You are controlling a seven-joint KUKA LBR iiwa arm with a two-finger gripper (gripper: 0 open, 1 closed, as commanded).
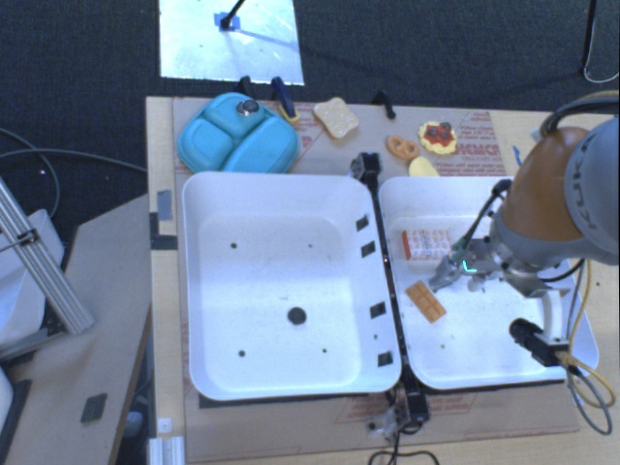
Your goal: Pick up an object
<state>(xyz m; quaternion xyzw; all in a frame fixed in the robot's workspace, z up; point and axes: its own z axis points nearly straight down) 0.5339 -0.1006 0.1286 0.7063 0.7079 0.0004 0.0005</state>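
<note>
I cannot tell how the jaws stand; the gripper [448, 277] hangs low in the right-hand white bin [484, 361], its dark tip just beside the small flat orange rectangular block [425, 300] and just below the small white packet with red print [426, 243], and nothing shows held there. To my eye the orange block is the nearest thing to go for, so the step in hand is settling over it: the tip wants to centre on the block, line up across its narrow side, and come straight down so as not to nudge it toward the bin's dividing wall. The grey arm with its orange band [547, 192] reaches in from the right. The left-hand white bin [281, 197] holds a small dark round piece [296, 316]. Behind the bins, on the cardboard-covered surface [320, 134], lie a blue moulded plastic tray [237, 136], a toy slice of toast [336, 117], a toy pretzel [402, 146] and a small toy pizza [438, 137]. Dark carpet lies beyond, with a pale square sheet [230, 27].
</note>
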